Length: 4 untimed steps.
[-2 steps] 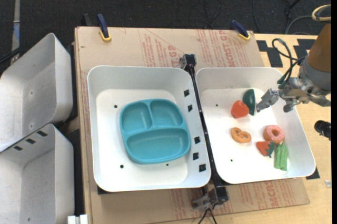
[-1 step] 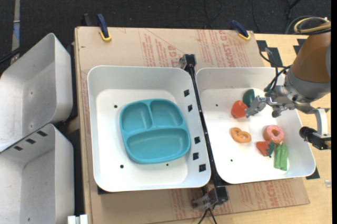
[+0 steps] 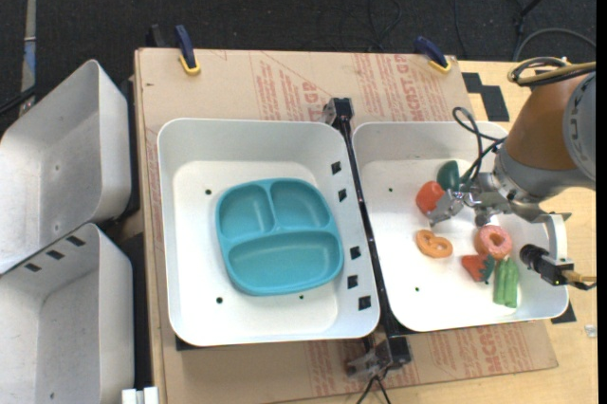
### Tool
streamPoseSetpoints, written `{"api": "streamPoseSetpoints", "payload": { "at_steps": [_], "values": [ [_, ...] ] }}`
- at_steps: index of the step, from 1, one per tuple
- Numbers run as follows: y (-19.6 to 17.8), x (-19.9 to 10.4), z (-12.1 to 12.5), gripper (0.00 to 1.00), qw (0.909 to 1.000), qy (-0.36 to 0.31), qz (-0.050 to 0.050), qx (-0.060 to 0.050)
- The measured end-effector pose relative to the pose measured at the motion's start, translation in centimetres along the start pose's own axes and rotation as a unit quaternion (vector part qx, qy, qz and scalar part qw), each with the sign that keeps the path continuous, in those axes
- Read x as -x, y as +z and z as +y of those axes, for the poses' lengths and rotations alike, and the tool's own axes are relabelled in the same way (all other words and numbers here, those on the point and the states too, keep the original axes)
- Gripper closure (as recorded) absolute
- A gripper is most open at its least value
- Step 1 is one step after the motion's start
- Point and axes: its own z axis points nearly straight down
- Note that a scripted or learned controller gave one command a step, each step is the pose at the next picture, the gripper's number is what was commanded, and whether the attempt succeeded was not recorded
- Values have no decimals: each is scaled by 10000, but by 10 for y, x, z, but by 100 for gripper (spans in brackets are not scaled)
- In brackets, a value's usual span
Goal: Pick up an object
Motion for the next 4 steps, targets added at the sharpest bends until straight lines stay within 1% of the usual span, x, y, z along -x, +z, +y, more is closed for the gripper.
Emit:
{"api": "streamPoseSetpoints", "payload": {
  "at_steps": [1,2,3,4],
  "values": [
    [-14,1,2,100,10000,2,-11,32],
    [-59,-7,3,100,10000,-16,-12,44],
    [-110,-8,14,100,10000,-21,-17,48],
    [-143,-8,15,100,10000,-18,-15,42]
  ]
}}
